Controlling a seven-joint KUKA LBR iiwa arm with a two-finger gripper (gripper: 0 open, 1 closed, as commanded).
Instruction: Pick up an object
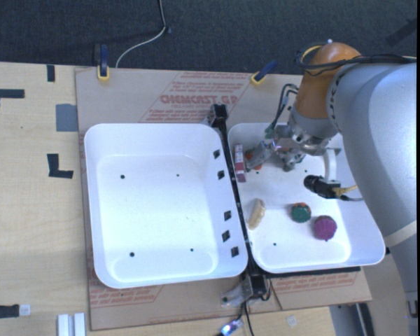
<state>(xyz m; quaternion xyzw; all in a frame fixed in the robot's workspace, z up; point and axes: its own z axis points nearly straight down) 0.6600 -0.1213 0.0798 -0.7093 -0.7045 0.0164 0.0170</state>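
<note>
- Dark blue carpet fills the top of the frame, and below it a pale wooden bench (28, 208) carries a brown cardboard sheet (189, 100) with two shallow white bins set side by side on it.
- At centre-left sits the left white bin (101, 187), with a few small dark dots on its floor.
- At centre-right sits the right white bin (367, 240), which holds the loose things.
- On its floor lie a pale tan oblong object (255, 213) near the dividing wall, a small round green and orange object (300, 212) to its right, and a round magenta ball (325, 227) further right and slightly lower; all three lie apart from one another.
- A small red and white object (239, 165) lies against the divider in the bin's upper left corner.
- From the right of the frame the grey arm with its orange band (322, 82) reaches in, and its two-finger gripper (266, 152) hangs low over the upper left part of the right bin, just beside the red and white object.
- Whether the tool is spread or pressed together I cannot tell; the small parts blur, and nothing can be made out between them.
- My judgement: the pick is at the approach stage, with nothing yet lifted.
- To do it well, centre on one object, keep off the divider wall, which crowds the red and white piece, and descend straight before lifting.
</note>
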